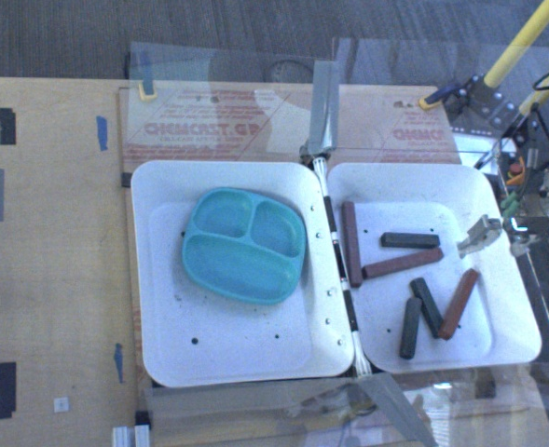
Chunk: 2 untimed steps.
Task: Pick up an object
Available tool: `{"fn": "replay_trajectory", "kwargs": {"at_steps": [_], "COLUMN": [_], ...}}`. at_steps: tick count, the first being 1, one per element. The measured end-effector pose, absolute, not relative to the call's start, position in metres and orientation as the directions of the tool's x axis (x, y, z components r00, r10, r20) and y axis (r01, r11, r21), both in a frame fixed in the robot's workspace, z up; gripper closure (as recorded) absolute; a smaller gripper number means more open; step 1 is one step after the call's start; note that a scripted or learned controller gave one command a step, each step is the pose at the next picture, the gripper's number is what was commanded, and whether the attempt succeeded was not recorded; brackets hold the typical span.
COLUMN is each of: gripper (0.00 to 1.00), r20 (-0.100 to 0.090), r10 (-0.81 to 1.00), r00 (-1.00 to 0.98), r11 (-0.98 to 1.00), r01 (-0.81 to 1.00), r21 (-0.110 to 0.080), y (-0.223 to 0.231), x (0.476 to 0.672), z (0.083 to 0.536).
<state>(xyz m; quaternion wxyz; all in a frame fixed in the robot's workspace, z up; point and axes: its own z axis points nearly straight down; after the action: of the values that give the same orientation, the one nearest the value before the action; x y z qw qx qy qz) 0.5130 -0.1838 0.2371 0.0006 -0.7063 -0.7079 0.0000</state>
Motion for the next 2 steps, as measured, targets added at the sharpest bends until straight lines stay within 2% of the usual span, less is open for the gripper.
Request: {"fn": "replay_trajectory", "kwargs": {"at_steps": [1, 2], "gripper": [0.0, 0.0], "r20": [0.009, -0.001], "r10": [1.0, 0.999], "r00": [0.016, 0.05], "r11": [-0.016, -0.05], "r01": [1.0, 0.999], "r21": [-0.006, 0.008], "y": [-0.219, -0.205], "x": [0.508, 0.482], "z": [0.11, 0.088]}}
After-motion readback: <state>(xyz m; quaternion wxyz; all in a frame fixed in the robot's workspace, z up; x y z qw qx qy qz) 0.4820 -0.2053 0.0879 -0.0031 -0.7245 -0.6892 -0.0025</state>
